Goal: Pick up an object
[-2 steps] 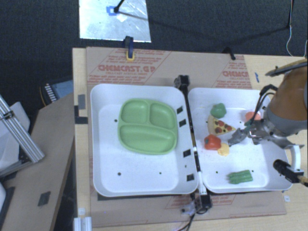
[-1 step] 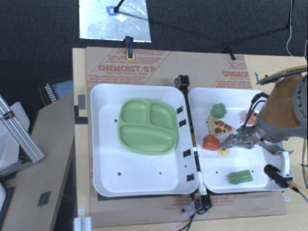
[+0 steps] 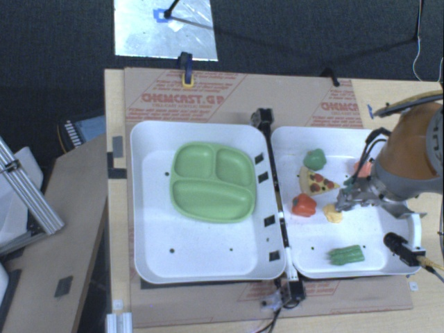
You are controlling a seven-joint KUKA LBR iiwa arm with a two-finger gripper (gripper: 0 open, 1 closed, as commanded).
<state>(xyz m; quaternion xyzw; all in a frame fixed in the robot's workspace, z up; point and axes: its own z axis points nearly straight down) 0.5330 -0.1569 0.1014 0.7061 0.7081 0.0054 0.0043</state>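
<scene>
Yellow toy piece (image 3: 334,215) lies on the floor of the right bin (image 3: 326,266), with the gripper (image 3: 345,203) low and just beside it. Nothing looks lifted, so the pick seems undone; whether the claw is apart or together I cannot tell.

The bench (image 3: 229,92) is covered by a brown printed board. Two white bins sit on it side by side, touching: the left bin (image 3: 156,255) and the right bin (image 3: 312,266). A yellow clamp (image 3: 187,71) grips its far edge.
</scene>
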